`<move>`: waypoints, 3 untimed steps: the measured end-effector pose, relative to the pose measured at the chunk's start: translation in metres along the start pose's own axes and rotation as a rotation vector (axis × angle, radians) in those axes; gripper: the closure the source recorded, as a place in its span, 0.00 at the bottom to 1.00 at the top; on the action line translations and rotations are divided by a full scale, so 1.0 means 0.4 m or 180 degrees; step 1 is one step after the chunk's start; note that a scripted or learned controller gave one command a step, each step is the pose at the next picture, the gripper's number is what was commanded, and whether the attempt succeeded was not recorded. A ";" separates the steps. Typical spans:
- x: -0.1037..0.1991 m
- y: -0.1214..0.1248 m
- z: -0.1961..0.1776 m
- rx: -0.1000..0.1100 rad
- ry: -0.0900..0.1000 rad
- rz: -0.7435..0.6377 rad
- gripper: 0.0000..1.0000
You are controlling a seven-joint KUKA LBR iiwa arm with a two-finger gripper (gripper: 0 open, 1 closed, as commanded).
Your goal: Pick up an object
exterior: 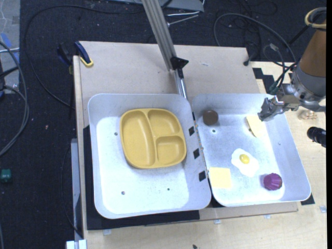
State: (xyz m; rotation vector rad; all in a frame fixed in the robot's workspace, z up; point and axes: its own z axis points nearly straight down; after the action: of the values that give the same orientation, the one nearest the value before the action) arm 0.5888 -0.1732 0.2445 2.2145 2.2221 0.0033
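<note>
The pincer (267, 111) hangs over the right bin's (290, 154) far right corner, its spread impossible to tell, just beside the pale yellow slice (254, 125), apparently lined up to pick that nearest object.

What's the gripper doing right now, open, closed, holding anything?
Gripper: cannot be told whether open or closed. It sits over the right bin's far edge, just beside the pale yellow slice, with nothing visibly held.
</note>
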 end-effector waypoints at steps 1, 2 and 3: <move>0.148 0.044 -0.008 0.0007 0.0006 -0.0015 1.00; 0.279 0.074 0.027 0.0015 0.0008 -0.0015 1.00; 0.402 0.117 0.015 0.0005 0.0008 -0.0013 1.00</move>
State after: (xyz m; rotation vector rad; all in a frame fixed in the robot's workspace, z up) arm 0.6352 -0.0121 0.2385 2.2121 2.2286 0.0043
